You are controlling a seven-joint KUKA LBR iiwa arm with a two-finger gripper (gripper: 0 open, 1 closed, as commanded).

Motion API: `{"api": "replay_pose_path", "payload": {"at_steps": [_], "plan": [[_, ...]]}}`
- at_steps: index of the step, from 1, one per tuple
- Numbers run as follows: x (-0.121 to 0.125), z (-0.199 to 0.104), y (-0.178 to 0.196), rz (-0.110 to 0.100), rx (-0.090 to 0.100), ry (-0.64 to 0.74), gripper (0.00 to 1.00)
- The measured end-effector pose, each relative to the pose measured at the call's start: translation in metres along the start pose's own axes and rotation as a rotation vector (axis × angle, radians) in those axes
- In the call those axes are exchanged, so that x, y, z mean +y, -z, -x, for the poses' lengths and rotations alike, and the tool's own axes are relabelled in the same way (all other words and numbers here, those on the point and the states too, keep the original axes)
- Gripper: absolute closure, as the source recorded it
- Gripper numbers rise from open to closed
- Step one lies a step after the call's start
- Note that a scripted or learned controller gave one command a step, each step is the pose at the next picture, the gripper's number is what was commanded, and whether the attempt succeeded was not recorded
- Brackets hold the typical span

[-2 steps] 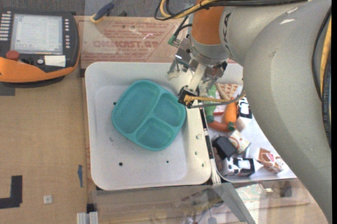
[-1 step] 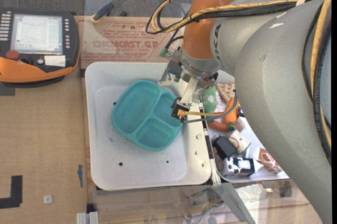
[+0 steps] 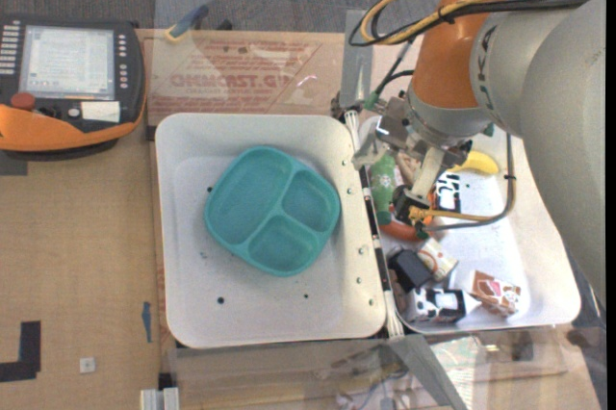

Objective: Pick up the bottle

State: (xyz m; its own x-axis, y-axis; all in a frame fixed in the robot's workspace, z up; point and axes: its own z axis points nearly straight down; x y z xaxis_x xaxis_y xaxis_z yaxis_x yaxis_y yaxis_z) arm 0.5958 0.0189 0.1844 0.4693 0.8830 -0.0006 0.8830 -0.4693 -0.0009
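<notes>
Arm down in right bin, over the clutter along its left wall.

Gripper (image 3: 409, 179) sits low near the divider; its opening and any hold: cannot tell, wrist blocks it. Green bottle (image 3: 386, 175) lies just beside the gripper, tight against the right bin (image 3: 539, 249)'s left wall, little side room. Carrot (image 3: 408, 229), black block (image 3: 412, 269), cow-print toy (image 3: 441, 304) crowd below. Left bin (image 3: 183, 235) carries a teal divided plate (image 3: 273, 210), open floor around it.
</notes>
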Motion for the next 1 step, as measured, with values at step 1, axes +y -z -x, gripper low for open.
{"api": "replay_pose_path", "payload": {"at_steps": [1], "plan": [[0.0007, -0.0001, 0.0098, 0.001, 0.001, -0.002, 1.00]]}}
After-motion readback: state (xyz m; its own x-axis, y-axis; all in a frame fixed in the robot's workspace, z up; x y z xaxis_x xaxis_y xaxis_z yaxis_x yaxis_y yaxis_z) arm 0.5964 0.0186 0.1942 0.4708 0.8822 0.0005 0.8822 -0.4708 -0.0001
